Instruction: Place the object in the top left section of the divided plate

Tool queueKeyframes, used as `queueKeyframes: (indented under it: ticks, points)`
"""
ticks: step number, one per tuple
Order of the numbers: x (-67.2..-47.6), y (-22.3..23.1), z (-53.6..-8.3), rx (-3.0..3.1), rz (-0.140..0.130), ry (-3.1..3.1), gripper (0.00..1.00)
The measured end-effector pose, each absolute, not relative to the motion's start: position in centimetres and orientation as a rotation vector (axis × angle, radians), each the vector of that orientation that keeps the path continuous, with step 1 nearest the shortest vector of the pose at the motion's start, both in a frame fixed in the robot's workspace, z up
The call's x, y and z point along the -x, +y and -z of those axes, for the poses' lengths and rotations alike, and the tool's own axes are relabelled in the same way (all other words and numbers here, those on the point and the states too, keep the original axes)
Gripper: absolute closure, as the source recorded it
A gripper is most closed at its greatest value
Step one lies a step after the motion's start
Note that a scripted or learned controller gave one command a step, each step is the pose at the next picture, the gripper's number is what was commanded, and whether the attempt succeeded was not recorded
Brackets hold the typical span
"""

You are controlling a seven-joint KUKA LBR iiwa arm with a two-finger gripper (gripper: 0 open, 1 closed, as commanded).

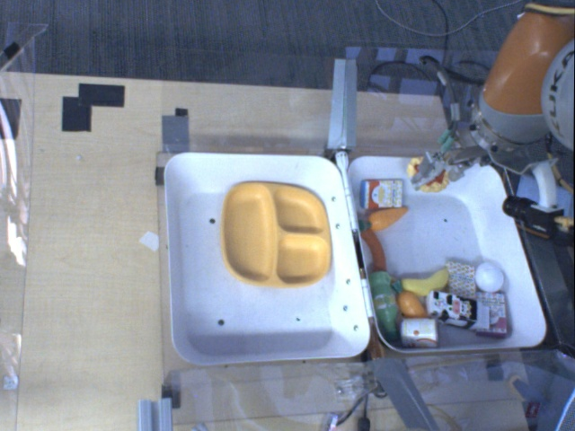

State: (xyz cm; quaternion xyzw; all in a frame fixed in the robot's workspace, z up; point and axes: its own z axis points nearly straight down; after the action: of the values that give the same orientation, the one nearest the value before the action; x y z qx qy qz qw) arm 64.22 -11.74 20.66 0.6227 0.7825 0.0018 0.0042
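1. One gripper point(431, 171) was seen at the far edge of the right bin point(521, 326), hung from the grey arm with its orange band point(530, 61) at the far right of the scene.
2. A small yellow-and-red object point(434, 182) was seen at the fingertips, over the bin's far-left corner — it appeared to be pinched between the fingers, though the view was too small for the grip to be judged firm.
3. The divided plate point(274, 233) was found in the middle of the left bin point(198, 330), well apart from the gripper — to its left and somewhat nearer in the scene.
4. The plate's top left section point(248, 230) was taken to be the long compartment on the plate's left side, with its long axis running far to near; the two smaller compartments lay on the right, closer to the gripper.
5. The coming move was therefore judged to call for a carry leftward across the wall between the bins and past both smaller compartments before release.
6. Other items — a carton point(383, 193), a carrot point(388, 218), a banana point(424, 283) — were left lying in the right bin, away from the carry path.
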Motion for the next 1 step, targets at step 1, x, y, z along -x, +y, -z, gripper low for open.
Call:
queueKeyframes:
  ticks: [1]
  points:
    - [-67.04,-4.30,-23.53,-1.574,-0.008,2.708,1.00]
